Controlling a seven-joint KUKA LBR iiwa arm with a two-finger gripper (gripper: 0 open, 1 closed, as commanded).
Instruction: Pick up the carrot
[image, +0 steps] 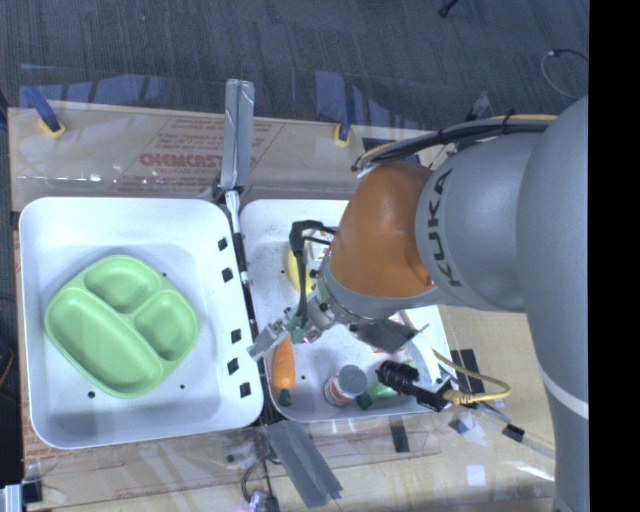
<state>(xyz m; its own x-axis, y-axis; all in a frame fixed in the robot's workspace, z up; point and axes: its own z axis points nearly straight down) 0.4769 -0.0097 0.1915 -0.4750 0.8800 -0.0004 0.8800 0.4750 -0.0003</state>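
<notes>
Right bin (262, 222): most of its floor and far wall hidden under the arm (480, 230).
Yellow object (293, 268): only a sliver shows beside the wrist; kind unclear.
Pincer (290, 330): fingers too small and cluttered to read.
Arm: cut off at the right edge.

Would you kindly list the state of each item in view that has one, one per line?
carrot: lying in the right bin, near its left wall, not lifted.
gripper: low in the right bin, just above the carrot's upper end.
green divided plate: lying flat in the left bin, compartments bare.
right bin: holds the carrot and small items.
</notes>
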